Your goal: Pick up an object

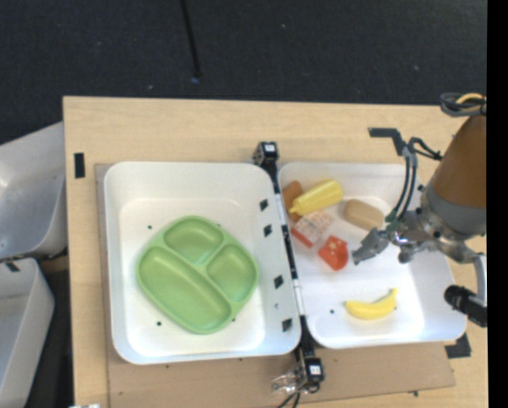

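Tool (366, 250): I see it low in the right bin (424, 317), fingers spread, gripping nothing.
Nearest targets: red block (334, 252) just beside the tips; tan piece (362, 213) close behind.
Risk: I may nudge the block into the clutter instead of straddling it.
Banana (371, 306): lies apart, the easier pick.

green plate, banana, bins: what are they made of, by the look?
Green plate: likely moulded plastic, matte; one even colour, soft rounded dividers. Banana: probably a plastic toy, smooth; flat uniform yellow, no spots. Bins: seemingly thin formed plastic, slightly glossy white; rounded corners, shallow walls.
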`<state>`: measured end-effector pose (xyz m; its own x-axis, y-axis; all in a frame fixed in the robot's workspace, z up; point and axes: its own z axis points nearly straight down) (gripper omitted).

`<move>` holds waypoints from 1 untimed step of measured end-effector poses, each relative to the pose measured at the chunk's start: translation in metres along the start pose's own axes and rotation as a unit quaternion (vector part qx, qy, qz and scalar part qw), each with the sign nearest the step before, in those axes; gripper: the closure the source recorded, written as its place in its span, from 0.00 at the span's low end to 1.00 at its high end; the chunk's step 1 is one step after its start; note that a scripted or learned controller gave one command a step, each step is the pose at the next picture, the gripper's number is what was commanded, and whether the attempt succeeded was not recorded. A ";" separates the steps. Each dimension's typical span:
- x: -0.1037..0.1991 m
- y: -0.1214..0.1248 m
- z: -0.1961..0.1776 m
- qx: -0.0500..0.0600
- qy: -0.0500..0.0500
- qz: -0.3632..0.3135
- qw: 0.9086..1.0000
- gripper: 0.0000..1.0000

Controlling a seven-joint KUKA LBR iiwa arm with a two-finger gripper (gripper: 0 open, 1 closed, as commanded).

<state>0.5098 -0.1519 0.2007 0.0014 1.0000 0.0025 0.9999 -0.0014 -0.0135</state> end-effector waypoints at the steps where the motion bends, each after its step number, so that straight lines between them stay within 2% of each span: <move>1: 0.000 0.003 -0.007 -0.007 -0.001 -0.002 1.000 0.00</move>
<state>0.5130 -0.1515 0.2079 -0.0020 1.0000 -0.0003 1.0000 0.0020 0.0011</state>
